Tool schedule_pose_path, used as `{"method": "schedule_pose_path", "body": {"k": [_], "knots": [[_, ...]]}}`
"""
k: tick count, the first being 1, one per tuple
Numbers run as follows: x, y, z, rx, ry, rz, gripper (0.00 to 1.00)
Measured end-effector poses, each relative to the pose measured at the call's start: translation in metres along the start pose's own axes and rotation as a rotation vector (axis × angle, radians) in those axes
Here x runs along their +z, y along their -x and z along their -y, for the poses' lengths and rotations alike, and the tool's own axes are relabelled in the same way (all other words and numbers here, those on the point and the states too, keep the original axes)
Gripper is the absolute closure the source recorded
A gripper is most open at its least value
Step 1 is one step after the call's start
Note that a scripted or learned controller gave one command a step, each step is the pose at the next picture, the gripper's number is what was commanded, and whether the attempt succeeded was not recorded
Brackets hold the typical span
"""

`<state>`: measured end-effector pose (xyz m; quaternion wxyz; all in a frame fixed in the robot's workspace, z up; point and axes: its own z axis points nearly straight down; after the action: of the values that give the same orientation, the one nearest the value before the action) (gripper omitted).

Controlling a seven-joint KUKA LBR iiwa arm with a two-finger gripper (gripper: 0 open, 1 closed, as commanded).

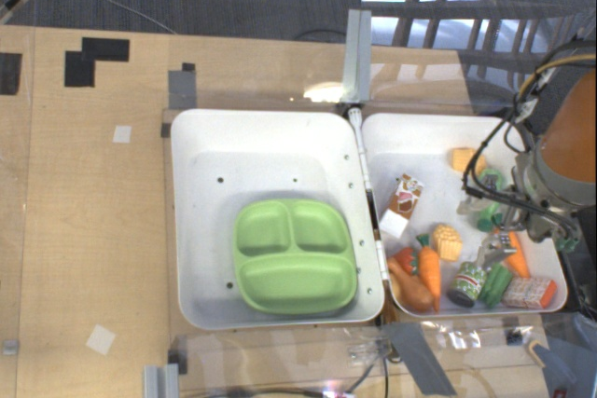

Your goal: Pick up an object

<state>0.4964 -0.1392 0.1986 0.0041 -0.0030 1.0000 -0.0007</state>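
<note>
1. Two white bins sit side by side on the desk (84, 228); the left bin (201, 144) carries a green divided plate (296, 254); the right bin (410, 135) carries the toy food.
2. Gripper (501, 247): low over the right bin's near right part, beside a green piece (492, 217); whether it is spread or pressed together, I cannot tell.
3. Likely target, judged by nearness to the gripper: the small bottle (467, 283), just left of and nearer the camera than the gripper, between the carrot (429, 270) and a green vegetable (496, 286).
4. Orientation: bottle lies tilted; its long axis appears to run near-to-far, dark end toward the bin's near wall.
5. Handling, as a judgement: light, stiff, probably smooth and apt to roll; grip across the body's middle, square to the long axis; crowding neighbours leave scant clearance.
</note>
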Motion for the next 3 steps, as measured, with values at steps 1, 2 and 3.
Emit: {"method": "schedule_pose_path", "body": {"k": [1,2,3], "knots": [[0.107,0.003,-0.024,-0.088,-0.003,0.013,0.0],[0.11,0.093,-0.031,-0.026,0.0,0.009,0.0],[0.109,0.063,-0.036,0.081,0.0,0.009,0.0]]}}
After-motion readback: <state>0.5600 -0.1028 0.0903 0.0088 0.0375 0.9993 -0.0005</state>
